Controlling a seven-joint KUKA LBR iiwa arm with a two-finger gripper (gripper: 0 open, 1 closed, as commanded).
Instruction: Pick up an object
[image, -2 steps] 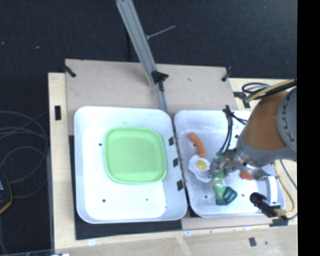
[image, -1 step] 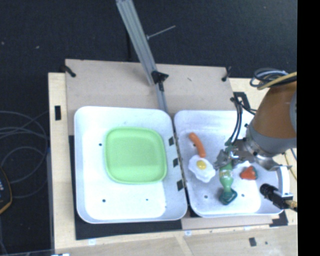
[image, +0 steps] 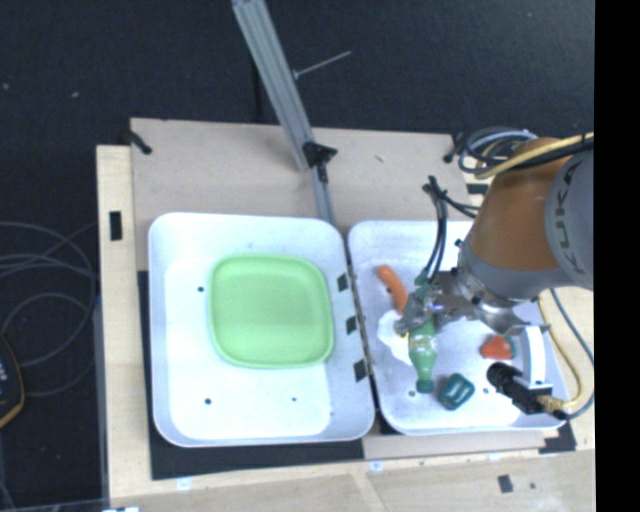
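Your bench carries the two white bins side by side, and a grey rail slants in from the top to the gap between them. The left bin holds one thing, a green plate, lying flat near its middle. The right bin has all the small stuff. The arm comes in from the right and covers that bin's upper right part. The gripper sits low over the right bin's left half. You can't tell from this angle how far open it is or whether it has hold of anything. A green bottle lies directly below the gripper, its upper end right at the tool; contact unclear. An orange stick-shaped item lies tilted just above the gripper, near the bin's left wall. A teal piece sits just beside the bottle's lower end. A small red-orange piece lies to the right, near the arm.
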